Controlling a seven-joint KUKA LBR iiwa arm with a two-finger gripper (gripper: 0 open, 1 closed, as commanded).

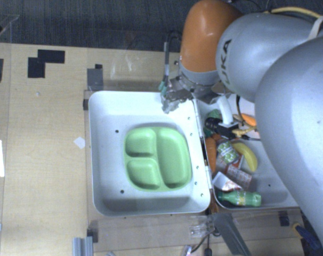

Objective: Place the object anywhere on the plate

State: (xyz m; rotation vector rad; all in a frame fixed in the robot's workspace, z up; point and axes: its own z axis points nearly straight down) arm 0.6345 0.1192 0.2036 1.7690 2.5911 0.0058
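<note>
A green plate (157,157) with three compartments lies in the middle of the left white bin (105,148), and nothing rests on it. My gripper (169,103) hangs over the far right corner of that bin, just beyond the plate's far edge and close to the wall shared with the right bin. I see nothing in it. The loose objects lie in the right bin (273,199), partly hidden under my arm: a yellow banana (247,157), a green bottle (241,199), a long orange carrot (210,152) and a printed packet (228,154).
The big grey arm with its orange band (204,31) covers the right bin's far and right parts. A white crumpled item (225,183) lies by the bottle. Black marks (44,63) sit on the wooden bench at the far left.
</note>
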